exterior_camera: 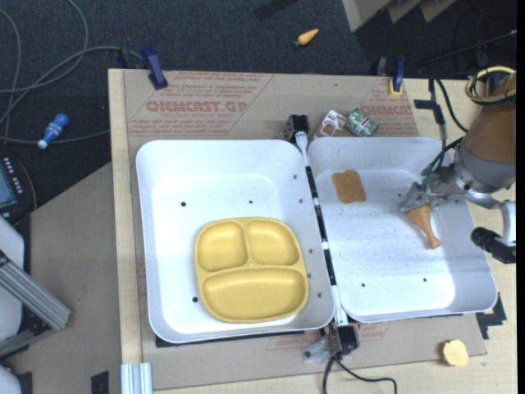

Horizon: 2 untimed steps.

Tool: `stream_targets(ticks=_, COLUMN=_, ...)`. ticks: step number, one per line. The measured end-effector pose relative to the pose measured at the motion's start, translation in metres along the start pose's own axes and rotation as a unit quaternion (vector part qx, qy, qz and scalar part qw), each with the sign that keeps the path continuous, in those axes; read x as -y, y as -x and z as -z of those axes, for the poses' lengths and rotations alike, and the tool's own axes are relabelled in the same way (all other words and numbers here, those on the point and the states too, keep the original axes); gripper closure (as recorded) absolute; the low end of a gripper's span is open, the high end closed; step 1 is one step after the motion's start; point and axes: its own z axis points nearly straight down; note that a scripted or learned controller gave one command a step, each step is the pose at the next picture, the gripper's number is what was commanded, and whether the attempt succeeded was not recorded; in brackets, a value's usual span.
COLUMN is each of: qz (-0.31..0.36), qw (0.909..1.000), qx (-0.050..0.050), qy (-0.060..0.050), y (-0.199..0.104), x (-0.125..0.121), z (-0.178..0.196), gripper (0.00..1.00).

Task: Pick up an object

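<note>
In the right bin (459,298) lie two things: a flat brown toast-like piece (349,187) near its upper left, and a tan drumstick-shaped piece (426,224) toward its right side. My gripper (426,197) hangs low over the right bin, directly above the upper end of the tan piece and seemingly touching it. The grey wrist and orange band (492,138) rise behind it at the right edge. The left bin (164,179) holds a yellow divided plate (250,269) in its lower middle.
Small packets (349,123) lie on the cardboard just beyond the right bin's far rim. A yellow chunk (454,352) sits on the bench past the near right corner. Blue clamps (153,66) grip the far edge of the board. Cables hang beside the arm.
</note>
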Motion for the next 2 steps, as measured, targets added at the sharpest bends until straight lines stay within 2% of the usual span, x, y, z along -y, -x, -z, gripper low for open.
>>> stream_targets(ticks=1, qz=0.004, qw=1.0000, qx=0.000, qy=0.002, y=-0.088, x=-0.042, z=-0.011, gripper=1.00)
stream_targets(ticks=2, qz=0.002, qw=1.0000, qx=0.000, qy=0.001, y=-0.163, x=-0.001, z=0.095, gripper=1.00)
